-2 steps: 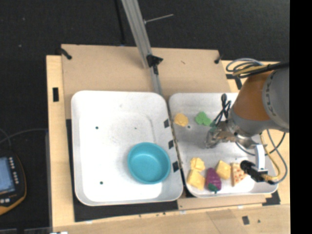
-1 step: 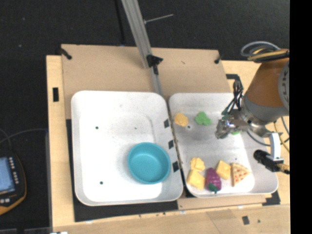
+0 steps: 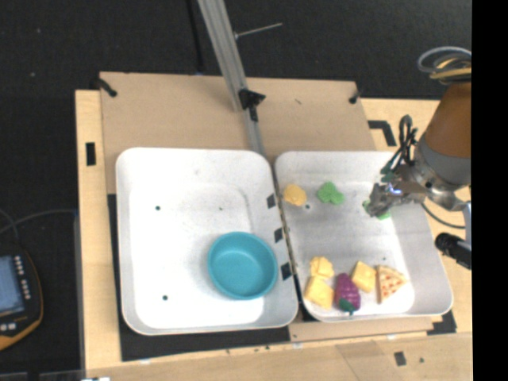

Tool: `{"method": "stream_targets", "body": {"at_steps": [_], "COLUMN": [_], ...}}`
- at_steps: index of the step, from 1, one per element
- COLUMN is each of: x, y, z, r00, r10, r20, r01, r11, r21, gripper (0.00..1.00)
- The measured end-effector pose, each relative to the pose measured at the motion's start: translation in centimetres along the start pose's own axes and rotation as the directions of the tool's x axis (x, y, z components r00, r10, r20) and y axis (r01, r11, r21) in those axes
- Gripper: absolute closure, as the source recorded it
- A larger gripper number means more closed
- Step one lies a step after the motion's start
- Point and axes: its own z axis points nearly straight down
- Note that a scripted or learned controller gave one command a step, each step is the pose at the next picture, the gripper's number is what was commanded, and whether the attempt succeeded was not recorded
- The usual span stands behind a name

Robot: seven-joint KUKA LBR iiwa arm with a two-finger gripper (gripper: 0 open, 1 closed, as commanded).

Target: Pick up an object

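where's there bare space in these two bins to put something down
Left bin: its whole far half is bare, behind the blue bowl. Right bin: a bare strip across the middle, between the green toy and the near toys. Crowded: the near edge around the purple grapes, and by the gripper.

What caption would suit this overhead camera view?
Grey robot arm's pincer poised over right white bin of toy food; round blue bowl beside.

Fixed overhead camera, slanted down, both bins (image 3: 198, 161).
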Motion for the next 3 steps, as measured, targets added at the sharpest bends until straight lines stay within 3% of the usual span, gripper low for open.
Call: {"method": "stream_targets", "body": {"at_steps": [1,2,3], "x": [-0.2,4.2,8.9], "y": [0.2,1.5,4.2], "z": [-4.4,-3.7,-4.3], "r00": [1.000,1.000,1.000], "r10": [-0.007,-0.009,-0.011], "r20": [0.000,-0.002,-0.003], "r01": [0.007,0.009,0.011], "r11": [1.000,1.000,1.000], "r21": [-0.003,0.003,0.001], "gripper": [1.00,1.00,1.00]}}
